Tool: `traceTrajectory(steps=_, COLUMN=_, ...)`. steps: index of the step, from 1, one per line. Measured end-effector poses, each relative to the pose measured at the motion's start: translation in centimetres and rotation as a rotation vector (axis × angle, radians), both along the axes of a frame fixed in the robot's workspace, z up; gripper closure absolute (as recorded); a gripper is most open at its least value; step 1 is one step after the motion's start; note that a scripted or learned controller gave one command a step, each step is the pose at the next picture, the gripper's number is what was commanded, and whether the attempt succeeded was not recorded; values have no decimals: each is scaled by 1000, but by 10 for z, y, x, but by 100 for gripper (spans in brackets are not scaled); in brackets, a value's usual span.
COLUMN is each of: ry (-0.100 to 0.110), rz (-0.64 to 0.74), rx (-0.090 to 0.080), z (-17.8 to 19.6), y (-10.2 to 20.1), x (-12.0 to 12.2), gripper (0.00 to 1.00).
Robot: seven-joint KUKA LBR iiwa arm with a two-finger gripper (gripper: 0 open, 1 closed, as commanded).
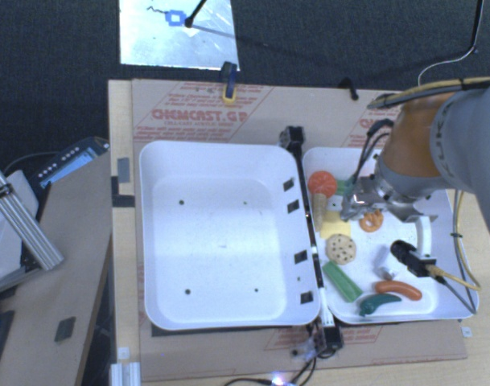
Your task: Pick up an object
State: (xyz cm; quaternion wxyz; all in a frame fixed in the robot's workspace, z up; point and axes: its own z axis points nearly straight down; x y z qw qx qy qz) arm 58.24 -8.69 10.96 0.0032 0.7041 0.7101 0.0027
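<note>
Looking down at the right bin (pixel 450 215), I see the gripper (pixel 356 203) hanging low over the clutter — an orange ball (pixel 323 184), a yellow block (pixel 335 227), a pretzel (pixel 371 221) and a round cookie (pixel 340 249) all lie close beneath it. I judge this the reach-in step, nothing yet lifted, and I cannot tell the hand's state. Next I'd want a straight descent onto one piece — probably the yellow block — before closing.

Small toy foods (pixel 340 249) clutter the right bin (pixel 450 308).

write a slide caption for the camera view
KUKA arm's end effector hovers over toy food in the right bin, near an orange ball and cookie.
</note>
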Motion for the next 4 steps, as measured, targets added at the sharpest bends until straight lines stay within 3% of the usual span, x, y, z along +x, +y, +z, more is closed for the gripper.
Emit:
traceTrajectory(steps=1, ry=6, rz=-6, rx=1, z=-2, y=-2, x=-4, gripper=0)
traceTrajectory(steps=2, ry=4, rz=-4, rx=1, z=9, y=-2, x=-3, gripper=100)
traceTrajectory(steps=3, ry=5, rz=-4, rx=1, z=9, y=-2, x=-3, gripper=0)
traceTrajectory(steps=4, ry=2, rz=-10, rx=-4, z=-24, y=-58, x=17, gripper=0)
